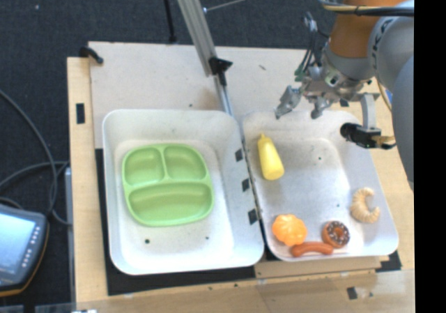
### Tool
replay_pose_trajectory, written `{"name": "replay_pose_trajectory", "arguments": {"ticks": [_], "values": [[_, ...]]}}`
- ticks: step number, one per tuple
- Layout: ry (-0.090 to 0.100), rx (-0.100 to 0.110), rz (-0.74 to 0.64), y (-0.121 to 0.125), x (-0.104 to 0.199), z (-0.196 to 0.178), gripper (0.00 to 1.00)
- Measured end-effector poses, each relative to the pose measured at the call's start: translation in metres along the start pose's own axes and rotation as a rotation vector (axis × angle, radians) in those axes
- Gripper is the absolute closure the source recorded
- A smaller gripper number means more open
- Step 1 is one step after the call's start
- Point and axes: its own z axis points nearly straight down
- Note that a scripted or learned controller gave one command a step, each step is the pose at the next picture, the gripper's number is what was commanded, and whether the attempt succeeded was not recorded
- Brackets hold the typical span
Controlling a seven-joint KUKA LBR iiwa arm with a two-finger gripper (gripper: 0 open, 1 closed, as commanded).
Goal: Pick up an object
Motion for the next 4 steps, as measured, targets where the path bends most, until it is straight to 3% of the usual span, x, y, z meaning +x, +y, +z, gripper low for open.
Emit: {"name": "replay_pose_trajectory", "arguments": {"ticks": [1, 2, 3, 4], "values": [[0.003, 0.003, 0.007, -0.076, 0.015, 0.099, 0.0], [0.0, 0.003, 0.012, -0.126, -0.036, 0.117, 0.0], [0.003, -0.001, 0.006, -0.174, 0.017, 0.116, 0.0], [0.003, -0.005, 0.015, -0.173, 0.015, 0.105, 1.0]]}}
